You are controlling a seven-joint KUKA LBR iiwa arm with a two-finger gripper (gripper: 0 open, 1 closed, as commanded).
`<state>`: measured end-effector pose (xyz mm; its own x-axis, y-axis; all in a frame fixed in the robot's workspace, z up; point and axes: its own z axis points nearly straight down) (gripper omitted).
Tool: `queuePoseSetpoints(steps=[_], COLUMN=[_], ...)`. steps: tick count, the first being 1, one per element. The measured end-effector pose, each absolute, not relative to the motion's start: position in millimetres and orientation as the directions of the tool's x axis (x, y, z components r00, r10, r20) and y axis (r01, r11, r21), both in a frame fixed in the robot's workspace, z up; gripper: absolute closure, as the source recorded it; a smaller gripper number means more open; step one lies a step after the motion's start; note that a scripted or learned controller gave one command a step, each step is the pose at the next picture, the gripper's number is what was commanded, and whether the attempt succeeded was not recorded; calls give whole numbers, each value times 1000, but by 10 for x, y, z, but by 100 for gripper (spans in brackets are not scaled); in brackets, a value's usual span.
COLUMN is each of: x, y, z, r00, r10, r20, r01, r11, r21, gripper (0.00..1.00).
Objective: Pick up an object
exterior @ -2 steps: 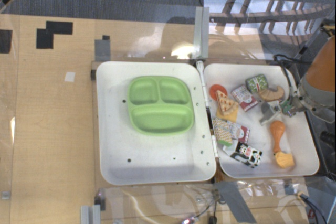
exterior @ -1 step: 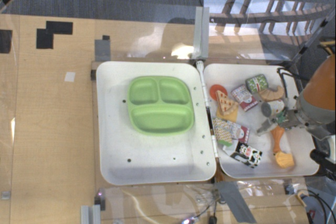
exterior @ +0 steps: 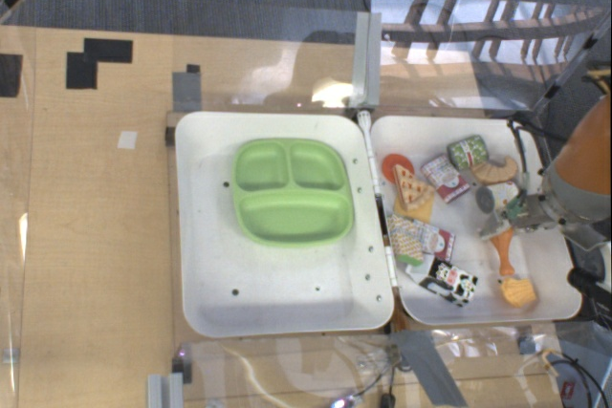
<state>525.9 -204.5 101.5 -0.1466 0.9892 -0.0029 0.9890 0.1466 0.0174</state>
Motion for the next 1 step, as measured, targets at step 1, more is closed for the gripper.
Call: queuePoseSetpoints(steps=[1], x=[5326], y=[-1113], z=[1773], r00=[-184], r10=[983], r20=[-1], r01=[983], r11=[184], r21=[6], gripper=[100])
